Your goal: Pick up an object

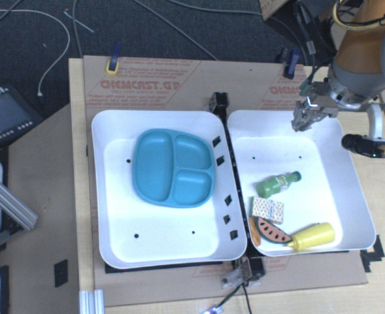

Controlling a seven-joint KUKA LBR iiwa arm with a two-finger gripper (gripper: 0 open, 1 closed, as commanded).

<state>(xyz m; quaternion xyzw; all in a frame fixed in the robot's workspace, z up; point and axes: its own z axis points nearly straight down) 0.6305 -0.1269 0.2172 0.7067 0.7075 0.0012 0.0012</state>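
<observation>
Nearest the camera, along the front edge of the right bin [349,175], lie a yellow bottle-shaped toy [313,235] and a watermelon slice [270,231], the two touching or nearly so. Just behind them sits a small patterned packet [268,209], and behind that a green bottle [277,184] lying on its side. Any of these could serve as the object to pick up, and all are crowded toward the bin's front left.

The left bin [114,208] holds a blue divided plate [174,167], well apart from the arm.

Farthest back, the pincer [305,118] hangs over the rear rim of the right bin, well away from the cluster, with nothing between its fingers. Its spread is hard to read at this angle, so I cannot tell whether it is wide or narrow.

The likely trouble is the crowding: a descent onto the packet or the slice could nudge a neighbour, or the fingers could close on two things at once. The round green bottle might also roll out of a loose pinch.
</observation>
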